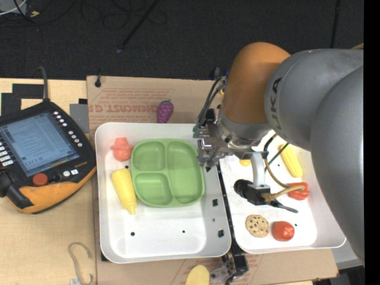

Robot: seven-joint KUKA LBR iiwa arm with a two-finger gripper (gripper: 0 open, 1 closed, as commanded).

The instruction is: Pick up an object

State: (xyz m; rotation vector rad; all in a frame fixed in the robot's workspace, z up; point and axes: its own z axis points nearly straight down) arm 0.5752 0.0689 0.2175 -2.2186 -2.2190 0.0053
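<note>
Probably the target is the green three-compartment plastic plate (166, 174) in the left white bin (154, 239), since the gripper (208, 152) hangs at its right rim; whether it is open or closed can't be told. Plate looks light, stiff, slick, so pinch the rim or a divider ridge.

A: Item one, printed matter?
B: Red block lettering is running along the cardboard sheet (130, 103), just behind the left bin (107, 218); it is sitting upside down to the camera and is reading only in part, too faint to spell out with confidence.
A: Item two?
B: Dark letters are showing on the grey arm (320, 100), to the right of the left bin: "UKA", the start curving out of sight.
A: Item three?
B: The pendant (41, 153), left of the left bin, is displaying lines of screen text, too small to read.
</note>
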